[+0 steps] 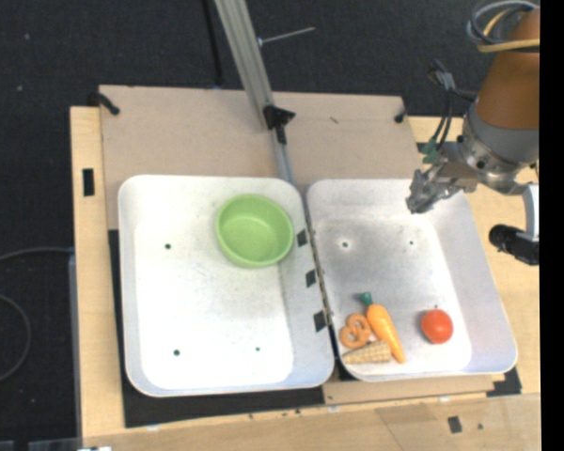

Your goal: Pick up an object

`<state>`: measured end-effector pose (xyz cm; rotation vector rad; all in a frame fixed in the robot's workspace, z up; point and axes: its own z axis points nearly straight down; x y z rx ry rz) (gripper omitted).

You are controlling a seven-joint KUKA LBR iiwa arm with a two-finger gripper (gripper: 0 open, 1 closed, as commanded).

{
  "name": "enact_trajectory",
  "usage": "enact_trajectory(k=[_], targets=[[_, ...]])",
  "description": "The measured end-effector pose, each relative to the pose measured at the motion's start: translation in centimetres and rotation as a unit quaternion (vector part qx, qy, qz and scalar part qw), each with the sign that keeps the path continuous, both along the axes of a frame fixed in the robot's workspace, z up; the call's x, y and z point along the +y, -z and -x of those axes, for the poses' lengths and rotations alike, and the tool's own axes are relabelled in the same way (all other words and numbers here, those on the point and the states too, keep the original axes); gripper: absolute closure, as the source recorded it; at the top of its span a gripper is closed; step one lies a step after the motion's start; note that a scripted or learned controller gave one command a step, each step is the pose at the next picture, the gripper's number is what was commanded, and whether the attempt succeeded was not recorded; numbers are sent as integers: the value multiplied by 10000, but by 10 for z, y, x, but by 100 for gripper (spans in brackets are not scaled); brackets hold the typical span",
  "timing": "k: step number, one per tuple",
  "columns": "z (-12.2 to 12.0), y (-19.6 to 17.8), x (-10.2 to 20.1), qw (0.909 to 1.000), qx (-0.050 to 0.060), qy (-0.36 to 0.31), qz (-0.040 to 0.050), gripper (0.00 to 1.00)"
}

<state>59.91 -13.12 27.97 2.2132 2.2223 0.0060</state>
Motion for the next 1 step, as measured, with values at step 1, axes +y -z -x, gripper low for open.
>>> enact_trajectory(k=[1], targets=[[16, -5, 47, 10000, 24, -14, -10, 100]])
